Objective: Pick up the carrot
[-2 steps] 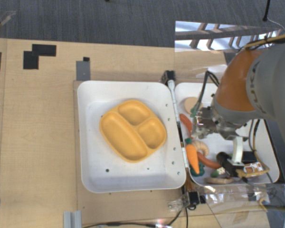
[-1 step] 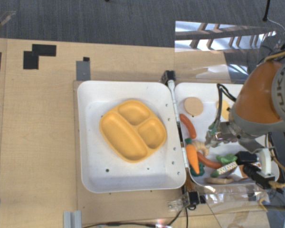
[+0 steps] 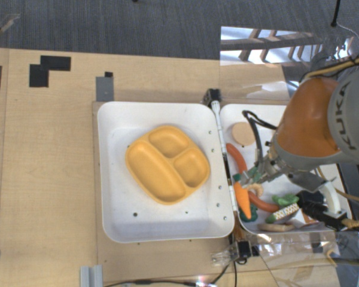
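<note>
The carrot (image 3: 243, 202), orange with a green leafy top, lies along the left wall of the right bin (image 3: 227, 137), close to its front corner. My gripper (image 3: 255, 178) hangs low over the bin just right of the carrot's green end, under the grey and orange wrist. Whether it touches the carrot cannot be made out. The arm hides most of the bin's right half.
A yellow divided plate (image 3: 167, 163) sits in the left bin (image 3: 116, 220). The right bin also holds a red sausage (image 3: 236, 155), a tan round disc (image 3: 244, 134), an orange-red sausage (image 3: 264, 204), a green piece (image 3: 284, 200) and other small items near the front.
</note>
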